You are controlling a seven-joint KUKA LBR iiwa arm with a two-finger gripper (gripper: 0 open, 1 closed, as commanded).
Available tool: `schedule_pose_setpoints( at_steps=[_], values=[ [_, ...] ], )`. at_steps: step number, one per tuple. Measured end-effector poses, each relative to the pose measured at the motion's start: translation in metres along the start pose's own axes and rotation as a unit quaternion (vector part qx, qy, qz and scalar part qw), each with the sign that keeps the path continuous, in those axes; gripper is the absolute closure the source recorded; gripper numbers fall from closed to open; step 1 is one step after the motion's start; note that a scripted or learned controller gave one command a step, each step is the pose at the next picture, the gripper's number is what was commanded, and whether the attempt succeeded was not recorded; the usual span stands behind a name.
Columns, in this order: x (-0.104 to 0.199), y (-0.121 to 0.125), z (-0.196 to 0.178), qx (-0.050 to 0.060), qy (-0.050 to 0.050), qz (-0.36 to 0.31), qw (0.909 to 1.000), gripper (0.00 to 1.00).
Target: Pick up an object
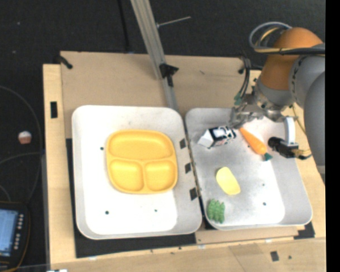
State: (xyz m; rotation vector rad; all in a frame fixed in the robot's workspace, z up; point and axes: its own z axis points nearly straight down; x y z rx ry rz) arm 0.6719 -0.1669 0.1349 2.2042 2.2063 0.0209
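Gripper (242,113) low over the far edge of the right bin (289,205); I cannot tell how it is set.

From my seat I see the grey arm (306,78) with its orange band reaching in from the right, its wrist ending just above the bin's far rim. Just beside the gripper lies a small white and black carton (216,136) tipped on its side, and next to that an orange carrot (253,141) lying at a slant. Nearer the middle of the same bin sits a pale yellow lemon-like piece (228,181), and at the near left corner a green broccoli floret (216,210). The left bin (90,208) holds a yellow divided plate (140,161) with three compartments.
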Motion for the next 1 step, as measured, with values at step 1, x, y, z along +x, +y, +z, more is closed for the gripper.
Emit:
schedule_pose_setpoints(
  at_steps=[1],
  values=[
    [-0.0038,0.0117,-0.0499,0.009,0.002,-0.001,1.0000,1.00]
  ],
)
